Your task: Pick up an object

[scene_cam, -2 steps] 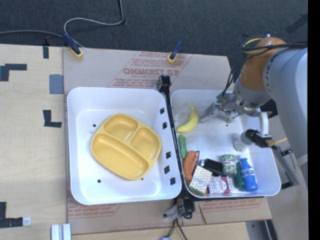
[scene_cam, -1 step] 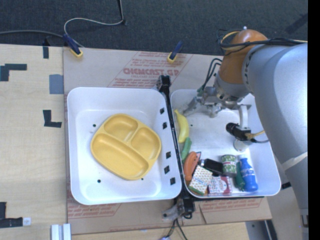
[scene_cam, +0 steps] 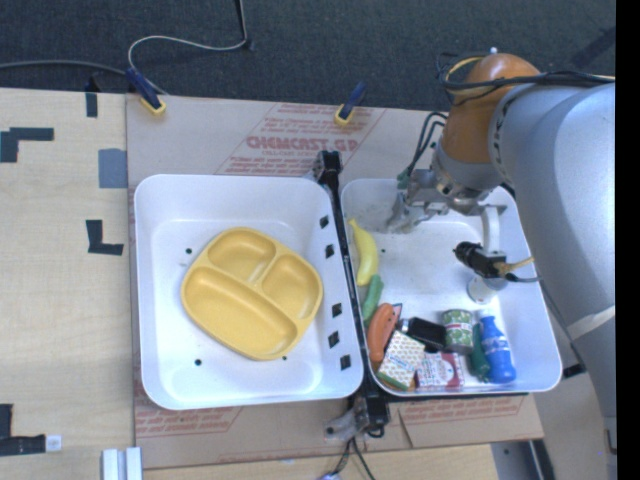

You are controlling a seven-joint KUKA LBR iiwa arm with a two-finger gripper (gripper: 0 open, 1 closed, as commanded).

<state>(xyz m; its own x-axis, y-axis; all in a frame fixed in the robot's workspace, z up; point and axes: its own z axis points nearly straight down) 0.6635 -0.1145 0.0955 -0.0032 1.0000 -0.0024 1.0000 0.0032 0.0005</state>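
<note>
Yellow banana lies lengthwise just left of and below your gripper (jaws' state: cannot tell).

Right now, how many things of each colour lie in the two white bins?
Yellow: 2, the divided plate and banana
Green: 2, the bean pod and can
Orange: 1, the carrot
Blue: 1, the bottle
Red-and-white: 2, the packets
Total: 8
</note>
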